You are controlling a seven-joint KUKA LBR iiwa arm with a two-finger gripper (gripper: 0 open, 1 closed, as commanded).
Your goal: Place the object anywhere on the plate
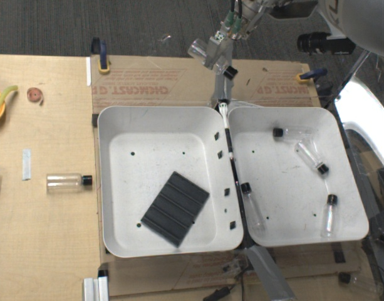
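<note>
plate (176, 207): dark grey, ribbed | bins (155, 125): white | vials (311, 157): clear, black caps

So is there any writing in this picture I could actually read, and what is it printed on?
"CHEMCAST GP", red print, upside down from this camera: on the brown cardboard sheet behind the two shallow white bins.
The same red print further right on that cardboard: too faint to read.
Large dark letters on the grey robot arm at top right: cut off, unreadable.
</note>
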